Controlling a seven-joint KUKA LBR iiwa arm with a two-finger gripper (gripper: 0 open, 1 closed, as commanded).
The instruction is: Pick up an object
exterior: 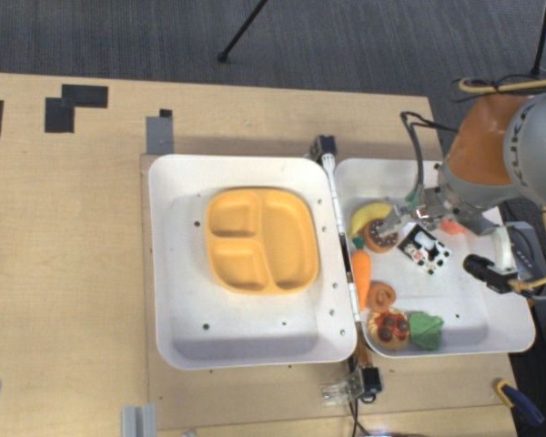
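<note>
One brown donut (pixel 379 235) just left of gripper (pixel 417 240).

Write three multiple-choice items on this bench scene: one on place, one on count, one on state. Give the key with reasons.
1. Where does the yellow divided plate lie?
A. left bin
B. right bin
C. on the bare bench

2. How many compartments does the plate have?
A. two
B. three
C. five

3. How does the carrot lie?
A. flat on the right bin floor
B. lifted by the gripper
C. on the plate

Key: 1 A, the plate sits in the left bin. 2 B, its ridges mark out three wells. 3 A, the carrot rests beside the bin's left wall, apart from the gripper.
</note>
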